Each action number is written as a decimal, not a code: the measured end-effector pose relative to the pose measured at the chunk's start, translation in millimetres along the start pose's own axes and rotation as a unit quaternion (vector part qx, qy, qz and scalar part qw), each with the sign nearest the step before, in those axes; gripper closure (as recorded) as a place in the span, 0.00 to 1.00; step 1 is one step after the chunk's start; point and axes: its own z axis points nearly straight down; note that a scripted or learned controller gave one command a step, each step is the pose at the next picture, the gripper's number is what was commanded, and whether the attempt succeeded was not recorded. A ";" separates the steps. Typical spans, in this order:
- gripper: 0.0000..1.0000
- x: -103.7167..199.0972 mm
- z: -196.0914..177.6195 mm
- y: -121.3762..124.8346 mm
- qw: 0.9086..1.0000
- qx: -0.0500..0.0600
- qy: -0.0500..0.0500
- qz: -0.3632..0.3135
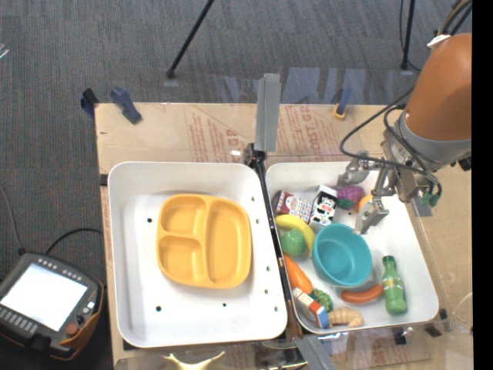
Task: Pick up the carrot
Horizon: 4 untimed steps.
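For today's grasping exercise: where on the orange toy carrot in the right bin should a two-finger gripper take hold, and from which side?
Probably the orange toy carrot's exposed middle, from straight above. It lies flat, slanting along the right bin's left wall, between the green ball and the round teal bowl. Fingers would likely close best across its narrow width, but the gaps beside it look tight.

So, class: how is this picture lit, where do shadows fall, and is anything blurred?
Camera view: even, soft overhead light; the white bins look bright without harsh glare; a faint shadow sits under the yellow tray; the carrot and teal bowl are fairly sharp; the gripper looks slightly soft.
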 end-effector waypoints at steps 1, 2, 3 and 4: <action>0.00 44.4 196.5 15.0 0.996 -0.001 0.003 -0.094; 0.00 -23.6 184.9 13.8 0.996 0.000 -0.001 -0.094; 0.00 48.3 194.6 7.2 0.995 -0.001 0.001 -0.096; 1.00 47.0 184.7 9.2 0.995 -0.001 0.001 -0.099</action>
